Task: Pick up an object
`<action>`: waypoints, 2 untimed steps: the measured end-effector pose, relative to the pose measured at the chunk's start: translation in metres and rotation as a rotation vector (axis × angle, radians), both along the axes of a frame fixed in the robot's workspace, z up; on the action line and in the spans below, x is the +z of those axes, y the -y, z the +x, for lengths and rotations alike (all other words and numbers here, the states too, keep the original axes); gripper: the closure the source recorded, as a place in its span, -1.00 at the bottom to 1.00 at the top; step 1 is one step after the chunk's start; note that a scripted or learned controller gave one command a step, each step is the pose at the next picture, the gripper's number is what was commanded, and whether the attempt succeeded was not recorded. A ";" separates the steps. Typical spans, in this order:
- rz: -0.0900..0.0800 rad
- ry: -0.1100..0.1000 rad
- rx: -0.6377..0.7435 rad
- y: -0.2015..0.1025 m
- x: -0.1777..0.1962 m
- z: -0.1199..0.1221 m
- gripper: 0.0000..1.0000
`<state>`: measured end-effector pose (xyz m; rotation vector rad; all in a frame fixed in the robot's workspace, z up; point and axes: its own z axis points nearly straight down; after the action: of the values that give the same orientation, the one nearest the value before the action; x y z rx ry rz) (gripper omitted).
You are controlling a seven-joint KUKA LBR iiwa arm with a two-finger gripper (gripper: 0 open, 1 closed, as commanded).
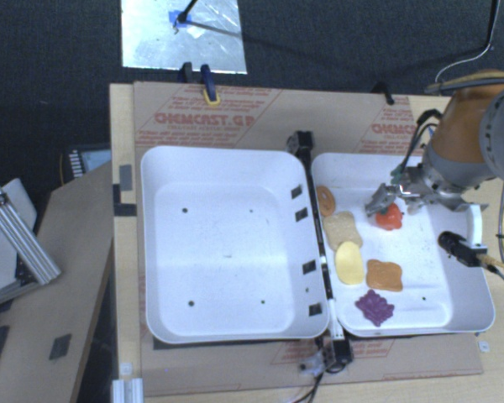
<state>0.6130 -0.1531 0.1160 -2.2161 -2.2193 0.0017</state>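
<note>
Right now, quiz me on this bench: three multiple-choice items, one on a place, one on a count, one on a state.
1. Where is the purple piece?
A. right bin's near edge
B. left bin
C. on the cardboard

2. How many items lie in the right bin?
A. two
B. six
C. nine

3. Where is the gripper?
A. over the left bin
B. down beside the red piece
C. outside both bins

Key: 1 A, it lies nearest the camera; 2 B, six coloured pieces; 3 B, gripper meets the red piece.

Silver foil sheet (183, 22) — beyond the cardboard board (260, 107).
</note>
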 end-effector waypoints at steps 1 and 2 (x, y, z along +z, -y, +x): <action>-0.005 0.008 0.001 0.044 -0.032 0.047 -1.00; -0.006 0.015 0.003 0.052 0.040 0.058 -1.00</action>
<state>0.6712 -0.2046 0.1555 -2.2229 -2.2337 -0.0077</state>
